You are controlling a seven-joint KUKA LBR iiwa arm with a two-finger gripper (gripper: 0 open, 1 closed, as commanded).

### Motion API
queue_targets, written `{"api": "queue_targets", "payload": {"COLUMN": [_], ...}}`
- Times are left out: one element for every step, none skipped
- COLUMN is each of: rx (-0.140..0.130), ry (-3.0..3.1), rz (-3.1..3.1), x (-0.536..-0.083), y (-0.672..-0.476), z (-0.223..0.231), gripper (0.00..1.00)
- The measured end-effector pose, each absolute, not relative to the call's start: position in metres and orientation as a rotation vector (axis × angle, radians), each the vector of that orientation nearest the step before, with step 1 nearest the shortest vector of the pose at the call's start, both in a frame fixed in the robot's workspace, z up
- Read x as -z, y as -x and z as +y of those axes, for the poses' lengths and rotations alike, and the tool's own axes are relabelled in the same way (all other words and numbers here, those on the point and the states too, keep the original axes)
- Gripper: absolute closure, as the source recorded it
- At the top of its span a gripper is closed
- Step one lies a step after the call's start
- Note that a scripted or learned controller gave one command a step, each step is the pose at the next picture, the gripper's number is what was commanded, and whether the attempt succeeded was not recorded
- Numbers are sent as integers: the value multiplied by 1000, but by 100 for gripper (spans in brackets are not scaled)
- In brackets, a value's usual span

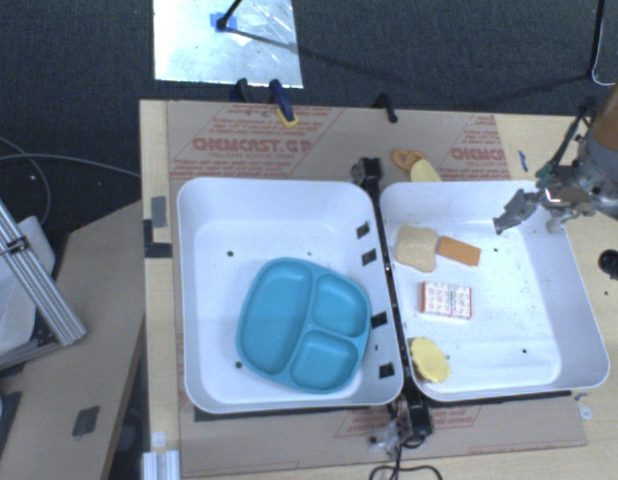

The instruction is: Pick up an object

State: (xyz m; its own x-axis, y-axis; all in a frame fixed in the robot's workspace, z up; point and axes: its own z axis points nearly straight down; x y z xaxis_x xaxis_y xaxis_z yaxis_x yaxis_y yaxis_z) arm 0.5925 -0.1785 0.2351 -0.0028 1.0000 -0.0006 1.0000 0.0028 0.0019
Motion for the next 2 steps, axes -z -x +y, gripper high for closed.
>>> {"api": "queue_targets", "payload": {"rx": [11,-3], "ry": [-2233,-2216], "rz": [2226,2221], "x": [-117,-135], "y": [-521,-528], "z": [-196,-195], "gripper": [0,100]}}
